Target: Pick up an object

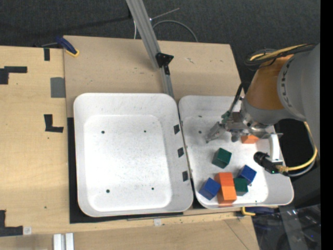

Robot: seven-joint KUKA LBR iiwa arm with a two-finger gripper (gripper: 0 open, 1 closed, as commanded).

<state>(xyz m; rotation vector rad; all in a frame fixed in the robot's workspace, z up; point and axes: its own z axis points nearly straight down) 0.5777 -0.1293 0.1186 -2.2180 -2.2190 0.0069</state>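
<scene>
My gripper [222, 136] hangs over the upper part of the right bin [200, 108], open, with nothing between its fingers. Just below it lies a dark green block [222, 157]. A small orange block [250, 138] peeks out from under the wrist on the right. Along the bin's front edge sit a blue block [209, 188], a larger orange block [226, 186], a second green block [241, 185] and another blue block [248, 173], packed close together.
The left bin [83, 113] stands beside the right one. A slanted metal pole [148, 33] crosses the bench behind the bins. The grey arm with its orange band [268, 90] and a yellow cable [296, 165] cover the right bin's right side.
</scene>
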